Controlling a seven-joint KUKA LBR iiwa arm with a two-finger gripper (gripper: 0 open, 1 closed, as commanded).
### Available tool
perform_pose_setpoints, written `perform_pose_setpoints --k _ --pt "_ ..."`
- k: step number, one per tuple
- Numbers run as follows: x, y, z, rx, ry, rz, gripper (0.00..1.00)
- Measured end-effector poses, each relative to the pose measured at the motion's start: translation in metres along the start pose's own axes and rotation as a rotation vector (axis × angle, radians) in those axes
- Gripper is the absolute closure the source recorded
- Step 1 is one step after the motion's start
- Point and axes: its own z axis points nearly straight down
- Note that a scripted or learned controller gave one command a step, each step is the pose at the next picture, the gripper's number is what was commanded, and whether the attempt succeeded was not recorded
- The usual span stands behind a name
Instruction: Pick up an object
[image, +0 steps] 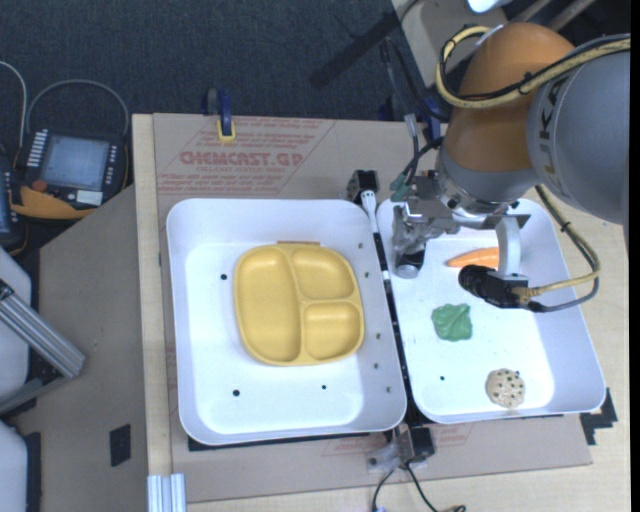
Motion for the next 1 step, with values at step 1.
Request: perform_pose_setpoints --k 1 --pt "0.0503 -0.0191 -0.0023 0.002 0.0 0.0 1.0"
